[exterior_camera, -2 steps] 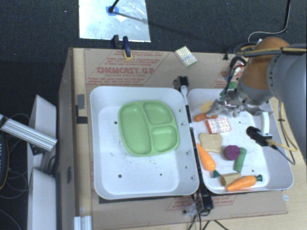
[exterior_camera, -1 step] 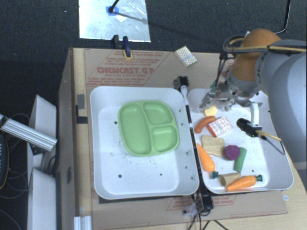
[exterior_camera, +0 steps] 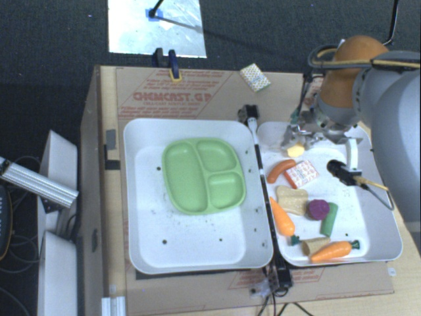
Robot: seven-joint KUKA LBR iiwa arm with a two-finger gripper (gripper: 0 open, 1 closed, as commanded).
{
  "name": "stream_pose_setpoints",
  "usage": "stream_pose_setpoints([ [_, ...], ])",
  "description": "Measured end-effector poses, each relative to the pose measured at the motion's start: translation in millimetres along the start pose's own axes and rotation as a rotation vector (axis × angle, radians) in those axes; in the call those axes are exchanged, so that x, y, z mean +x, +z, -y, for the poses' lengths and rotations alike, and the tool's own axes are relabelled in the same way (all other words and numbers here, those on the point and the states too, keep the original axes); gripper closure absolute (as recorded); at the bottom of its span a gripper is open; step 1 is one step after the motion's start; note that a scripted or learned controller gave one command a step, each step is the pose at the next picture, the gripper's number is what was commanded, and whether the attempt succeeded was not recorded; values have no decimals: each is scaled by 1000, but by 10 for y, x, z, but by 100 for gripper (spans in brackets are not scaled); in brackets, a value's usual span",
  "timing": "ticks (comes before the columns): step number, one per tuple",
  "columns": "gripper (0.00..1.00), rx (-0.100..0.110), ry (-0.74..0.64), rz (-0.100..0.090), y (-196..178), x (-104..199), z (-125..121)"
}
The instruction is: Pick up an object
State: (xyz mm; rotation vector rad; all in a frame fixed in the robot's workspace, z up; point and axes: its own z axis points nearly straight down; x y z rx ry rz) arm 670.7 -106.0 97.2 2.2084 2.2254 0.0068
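My gripper point(exterior_camera: 295, 137) hangs low over the far left corner of the right bin point(exterior_camera: 385, 232). A small yellow piece point(exterior_camera: 296, 151) lies just below it, and nothing shows as held. Further forward in that bin lie an orange-red sausage shape point(exterior_camera: 281, 169), a red and white packet point(exterior_camera: 302, 174), a tan bread slice point(exterior_camera: 292, 199), a purple lump point(exterior_camera: 318, 209), a green stick point(exterior_camera: 329, 219), an orange carrot point(exterior_camera: 283, 219), a tan wedge point(exterior_camera: 314, 245) and a carrot with a green top point(exterior_camera: 332, 250).
The left bin point(exterior_camera: 145, 242) holds a green divided plate point(exterior_camera: 204, 175). A small patterned block point(exterior_camera: 254, 77) lies on the bench behind the bins. The grey arm point(exterior_camera: 388, 104) fills the area to the right of the right bin.
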Motion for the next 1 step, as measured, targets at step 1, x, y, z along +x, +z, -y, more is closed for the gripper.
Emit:
stream_pose_setpoints([
  [1, 100, 4, 3, -2, -892, 380, 738],
])
